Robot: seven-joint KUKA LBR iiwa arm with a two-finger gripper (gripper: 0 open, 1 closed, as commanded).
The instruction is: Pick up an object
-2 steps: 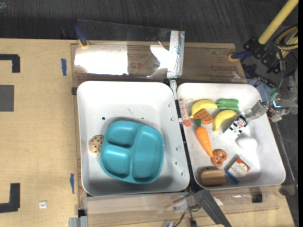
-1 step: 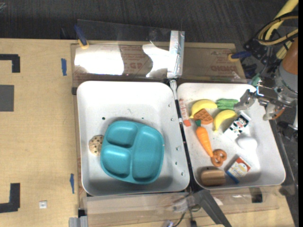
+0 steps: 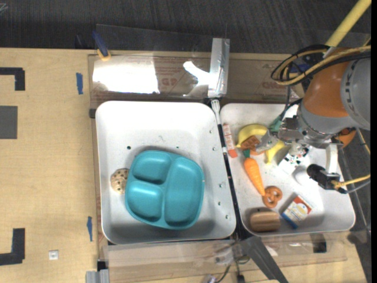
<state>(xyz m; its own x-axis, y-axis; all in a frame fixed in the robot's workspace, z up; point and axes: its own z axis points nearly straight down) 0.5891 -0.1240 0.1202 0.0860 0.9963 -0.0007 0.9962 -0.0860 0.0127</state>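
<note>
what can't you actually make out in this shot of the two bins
- Pincer: in the camera view the wrist covers it, so its state is unclear.
- Banana: partly under the wrist, contact unreadable.
- Cookie: right part hidden by the teal plate.
- Small box: label too small to read.

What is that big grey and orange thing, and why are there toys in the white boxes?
That grey and orange thing is a robot arm. It reaches in from the right side of the picture, and its job is to pick something up. The camera sits above the bench and looks down at a slant.

The two white boxes are shallow bins. The left bin has a blue divided plate with a cookie beside it. The right bin has toy food: a banana, a carrot, a pretzel, a brown bread roll and a little box.

The arm's gripper is low over the banana. I can't tell whether it has grabbed anything.
</note>
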